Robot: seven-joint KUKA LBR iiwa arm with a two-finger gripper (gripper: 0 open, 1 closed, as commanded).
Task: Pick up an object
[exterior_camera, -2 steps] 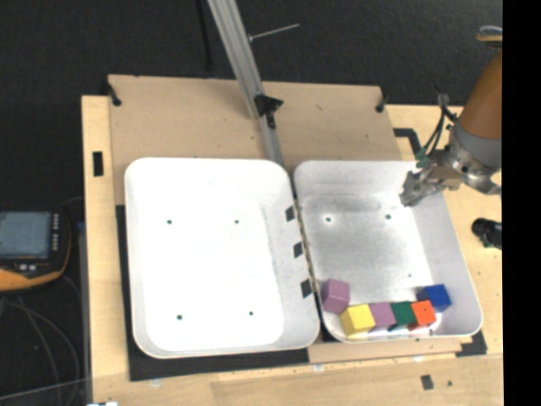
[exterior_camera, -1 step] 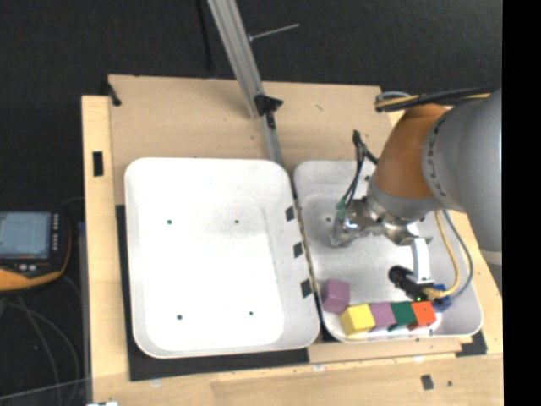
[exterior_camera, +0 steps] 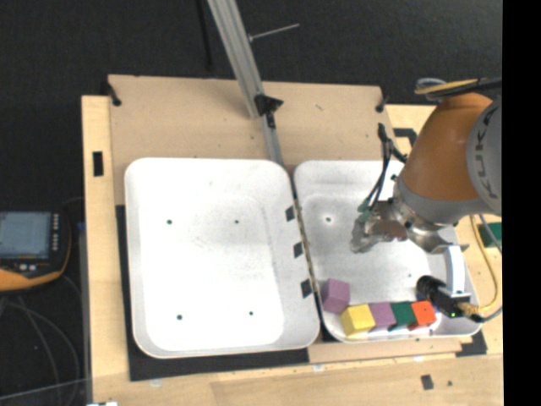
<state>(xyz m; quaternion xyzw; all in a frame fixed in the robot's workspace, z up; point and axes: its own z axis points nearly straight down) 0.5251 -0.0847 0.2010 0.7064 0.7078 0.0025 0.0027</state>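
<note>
White plastic on my screen: two shallow bins side by side on the pale wooden bench (exterior_camera: pixel 194 117), the left bin (exterior_camera: pixel 211 252) and the right bin (exterior_camera: pixel 338 193) meeting at a seam with three small black clips (exterior_camera: pixel 297 249) down it. A grey metal rail (exterior_camera: pixel 237 41) slants in from the top and ends just above that seam. Off the bench on the far left I see a handheld screen unit (exterior_camera: pixel 30 244) with an orange body, and dark cables (exterior_camera: pixel 34 345) looping below it.

The arm (exterior_camera: pixel 444 155) reaches in from the right, its orange bulk covering the right bin's far right corner. The gripper (exterior_camera: pixel 363 237) hangs over bare floor in the middle of the right bin, and at this slant I cannot tell whether it is wide or narrow. Nothing shows in its grasp.

Now the candidates. All sit at the near end of the right bin, apart from the gripper. A purple block (exterior_camera: pixel 336 294) stands by the seam-side wall, the closest to the gripper. Just beside it, along the near wall, runs a tight row: yellow block (exterior_camera: pixel 357 318), mauve block (exterior_camera: pixel 382 315), green block (exterior_camera: pixel 401 315), orange block (exterior_camera: pixel 422 314), each touching its neighbour. They are small matte cubes; the bin wall crowds the row.
</note>
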